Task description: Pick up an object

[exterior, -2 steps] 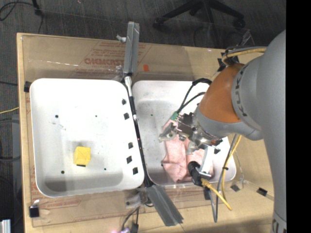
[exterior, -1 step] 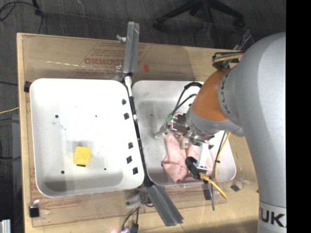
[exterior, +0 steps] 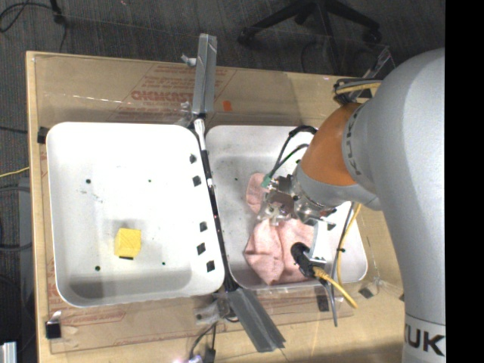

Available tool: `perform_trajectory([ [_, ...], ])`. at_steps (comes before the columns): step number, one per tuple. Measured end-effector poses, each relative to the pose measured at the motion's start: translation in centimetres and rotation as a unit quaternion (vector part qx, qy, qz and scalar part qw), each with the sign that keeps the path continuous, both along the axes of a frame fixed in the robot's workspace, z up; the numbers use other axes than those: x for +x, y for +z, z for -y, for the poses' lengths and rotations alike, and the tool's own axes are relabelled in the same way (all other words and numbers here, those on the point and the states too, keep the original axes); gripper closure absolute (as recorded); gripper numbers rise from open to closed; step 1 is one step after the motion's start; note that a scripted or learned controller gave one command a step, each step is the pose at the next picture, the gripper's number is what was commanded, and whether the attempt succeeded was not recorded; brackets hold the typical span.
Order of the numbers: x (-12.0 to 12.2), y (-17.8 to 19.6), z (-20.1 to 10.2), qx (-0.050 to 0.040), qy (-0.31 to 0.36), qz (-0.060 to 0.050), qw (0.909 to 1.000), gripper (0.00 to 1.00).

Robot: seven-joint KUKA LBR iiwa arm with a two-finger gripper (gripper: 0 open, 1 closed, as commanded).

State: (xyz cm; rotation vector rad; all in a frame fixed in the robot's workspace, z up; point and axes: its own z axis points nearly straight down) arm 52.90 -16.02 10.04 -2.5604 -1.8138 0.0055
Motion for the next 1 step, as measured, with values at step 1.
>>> perform_trajectory([
  [1,1.95,13.28,-6.26,0.0002,0.031,0.001,0.9995,1.00],
])
